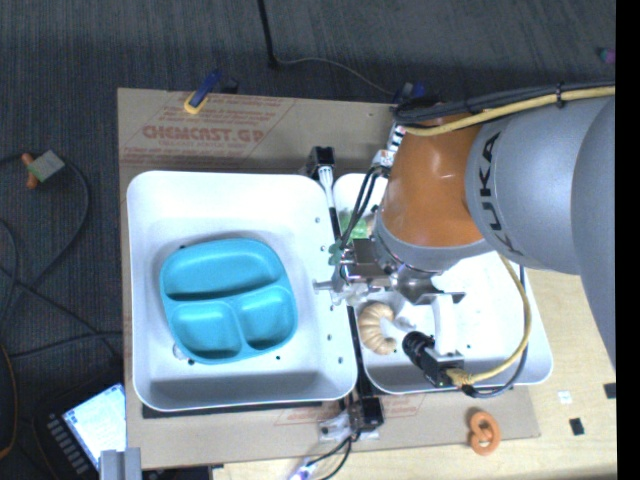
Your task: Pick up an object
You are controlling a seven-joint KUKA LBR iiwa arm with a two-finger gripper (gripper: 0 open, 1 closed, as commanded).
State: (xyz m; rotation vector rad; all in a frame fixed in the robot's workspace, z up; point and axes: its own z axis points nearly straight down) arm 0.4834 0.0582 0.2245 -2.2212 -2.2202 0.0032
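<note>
One grey arm (520, 178) bends low over the right bin (500, 368).

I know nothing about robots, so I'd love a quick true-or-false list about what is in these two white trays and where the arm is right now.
1. A blue divided plate lies in the left bin. True.
2. The blue divided plate has five compartments. False: three show, one long and two smaller.
3. The arm hangs over the right bin. True.
4. A tan ridged object lies in the left bin beside the plate. False: it lies in the right bin, near the wall between the bins.
5. A small orange ring sits on the bench outside the bins. True.
6. The arm's band above the wrist is green. False: it is orange.
</note>
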